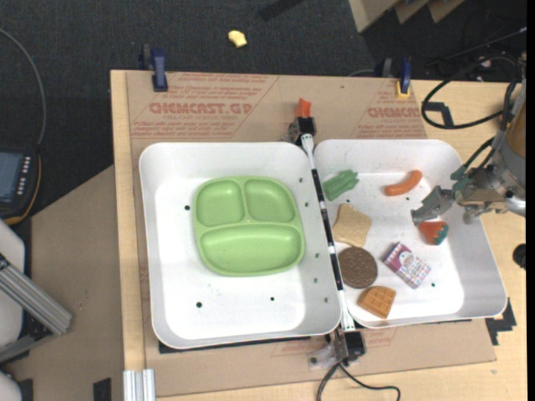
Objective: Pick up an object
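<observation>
End effector (431, 213) low in the right bin (468, 299), right over a small red object (435, 233).

The red object lies toward the bin's right side, touching or just under the grey fingertips; whether they are spread or closed cannot be told. To its left and nearer lies a purple packet (407, 264), then a brown round cookie (358, 267), a waffle piece (377, 301) and a tan cracker (351, 225). Farther off lie an orange sausage (403, 183) and a green piece (340, 184). The left bin (167, 224) holds a green divided plate (248, 225).
</observation>
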Controlling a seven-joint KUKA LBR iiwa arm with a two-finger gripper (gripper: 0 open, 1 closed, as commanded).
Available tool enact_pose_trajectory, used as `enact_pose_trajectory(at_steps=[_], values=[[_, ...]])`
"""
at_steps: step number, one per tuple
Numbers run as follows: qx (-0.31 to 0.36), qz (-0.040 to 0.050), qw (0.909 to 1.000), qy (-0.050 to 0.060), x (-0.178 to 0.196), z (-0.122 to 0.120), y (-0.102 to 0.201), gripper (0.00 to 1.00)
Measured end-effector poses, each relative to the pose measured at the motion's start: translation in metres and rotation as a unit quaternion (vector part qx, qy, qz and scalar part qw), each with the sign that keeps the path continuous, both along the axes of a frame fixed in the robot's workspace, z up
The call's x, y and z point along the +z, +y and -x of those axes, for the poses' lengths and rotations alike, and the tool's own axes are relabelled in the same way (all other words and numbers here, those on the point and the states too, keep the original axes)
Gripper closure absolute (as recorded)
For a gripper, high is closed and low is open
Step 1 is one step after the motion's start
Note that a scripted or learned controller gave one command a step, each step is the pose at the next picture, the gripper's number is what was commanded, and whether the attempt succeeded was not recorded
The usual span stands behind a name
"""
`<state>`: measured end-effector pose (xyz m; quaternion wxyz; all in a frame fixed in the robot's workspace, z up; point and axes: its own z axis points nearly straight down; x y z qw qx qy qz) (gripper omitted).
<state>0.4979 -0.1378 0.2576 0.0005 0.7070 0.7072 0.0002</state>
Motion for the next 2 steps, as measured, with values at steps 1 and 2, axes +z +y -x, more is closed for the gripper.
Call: enact_pose_trajectory(at_steps=[1,2], values=[[-0.001,-0.0002,1.0000,0.002,-0.058,-0.028,-0.041,0.00],[0.000,-0.0018,1.0000,0.002,-0.177,-0.066,-0.076,0.00]])
